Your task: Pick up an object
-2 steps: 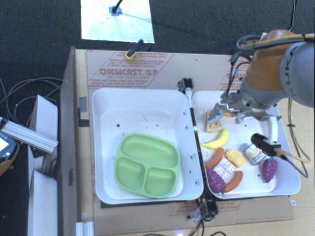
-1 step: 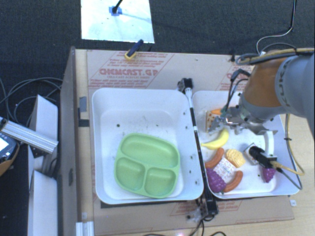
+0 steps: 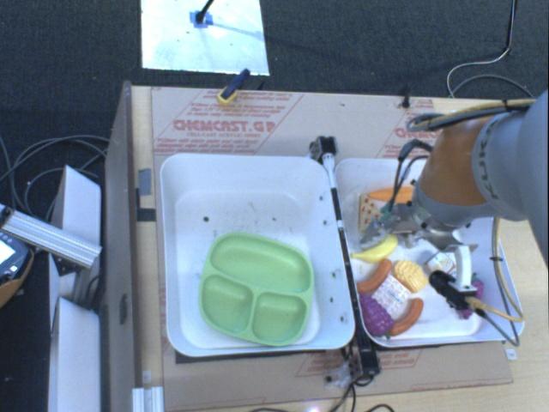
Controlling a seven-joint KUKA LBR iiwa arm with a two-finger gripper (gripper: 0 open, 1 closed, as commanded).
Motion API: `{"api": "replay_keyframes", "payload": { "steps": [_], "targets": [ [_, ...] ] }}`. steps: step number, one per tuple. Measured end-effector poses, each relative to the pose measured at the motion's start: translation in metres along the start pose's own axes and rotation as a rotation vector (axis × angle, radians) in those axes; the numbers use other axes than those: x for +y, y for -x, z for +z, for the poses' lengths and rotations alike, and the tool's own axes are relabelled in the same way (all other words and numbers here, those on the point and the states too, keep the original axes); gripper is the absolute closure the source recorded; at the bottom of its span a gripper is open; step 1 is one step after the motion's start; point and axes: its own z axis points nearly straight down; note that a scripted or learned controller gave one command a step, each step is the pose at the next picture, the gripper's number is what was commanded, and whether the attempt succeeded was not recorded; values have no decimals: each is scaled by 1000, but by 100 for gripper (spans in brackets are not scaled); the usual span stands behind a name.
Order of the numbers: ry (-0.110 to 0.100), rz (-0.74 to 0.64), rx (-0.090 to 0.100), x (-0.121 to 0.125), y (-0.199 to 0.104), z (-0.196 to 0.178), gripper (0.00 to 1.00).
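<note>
While the arm [image 3: 480, 166] hangs low over the right bin [image 3: 496, 329], the gripper [image 3: 382, 221] sits by the banana [image 3: 377, 249] and cheese wedge [image 3: 376, 204]; can't tell its open/closed state (wrist hides it). Toy food is packed tight: corn [image 3: 409, 273], sausage [image 3: 375, 275], grapes [image 3: 377, 316]. Risk: clipping 2 items at once, or the banana slipping off sideways. Green plate [image 3: 256, 288] in left bin [image 3: 249, 187] is well apart.

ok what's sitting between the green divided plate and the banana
In the camera view, the adjoining walls of the two white bins run between the green plate and the banana; nothing else lies there.
</note>
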Motion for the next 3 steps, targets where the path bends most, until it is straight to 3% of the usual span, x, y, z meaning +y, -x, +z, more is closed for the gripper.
{"api": "replay_keyframes", "payload": {
  "steps": [1, 2, 3],
  "targets": [
    [1, 0, 0, -5, -6, 0, 0],
    [3, -1, 0, -4, -6, -11, 100],
    [4, -3, 1, -11, -64, -101, 100]
  ]
}}
